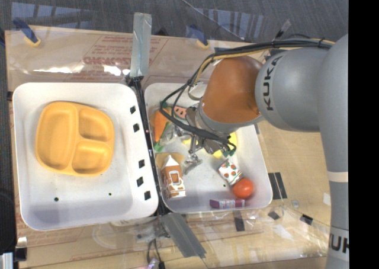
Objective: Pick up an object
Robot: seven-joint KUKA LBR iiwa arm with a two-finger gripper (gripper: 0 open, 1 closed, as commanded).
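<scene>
The arm reaches in from the right and hangs over the right bin (260, 161). Its orange wrist band hides the gripper's base, and the gripper (194, 154) points down into the bin's middle, just right of an orange carton (172, 180). An orange carrot-like piece (160, 124) lies at the bin's left wall. To the gripper's right sit a yellow item (231, 146), a small red-and-white carton (230, 171), a red tomato (243, 188) and a purple bar (227, 203). Nothing shows between the fingers.
The left bin (35, 208) holds a yellow divided plate (74, 137). A black divider with tape runs between the bins (144, 143). Cables loop over the arm's wrist near the right bin's back edge.
</scene>
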